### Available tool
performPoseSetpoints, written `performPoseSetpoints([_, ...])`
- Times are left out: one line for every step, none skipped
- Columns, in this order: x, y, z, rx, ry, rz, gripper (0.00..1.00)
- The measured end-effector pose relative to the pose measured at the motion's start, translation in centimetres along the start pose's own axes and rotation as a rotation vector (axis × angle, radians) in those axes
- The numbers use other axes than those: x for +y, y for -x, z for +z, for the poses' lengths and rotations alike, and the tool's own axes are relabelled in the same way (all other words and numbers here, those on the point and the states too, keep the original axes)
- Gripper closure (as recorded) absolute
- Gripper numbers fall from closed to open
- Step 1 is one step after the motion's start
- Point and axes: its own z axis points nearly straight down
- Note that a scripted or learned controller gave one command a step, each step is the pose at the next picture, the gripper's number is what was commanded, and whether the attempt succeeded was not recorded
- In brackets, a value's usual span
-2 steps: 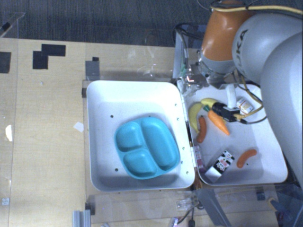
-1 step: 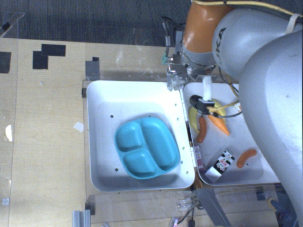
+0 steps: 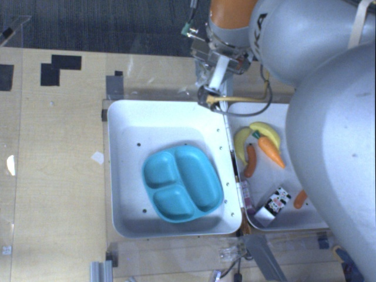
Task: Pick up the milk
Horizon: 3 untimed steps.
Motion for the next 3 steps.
performPoseSetpoints([0.0,0.0,4.4,-0.002,-0.002,0.135,1.0])
performPoseSetpoints([-4.1,-6.4,-1.7,0.001,-0.001,0.221,1.0])
performPoseSetpoints([-11.6,-4.0,-6.1,0.0,-0.003,0.509,1.0])
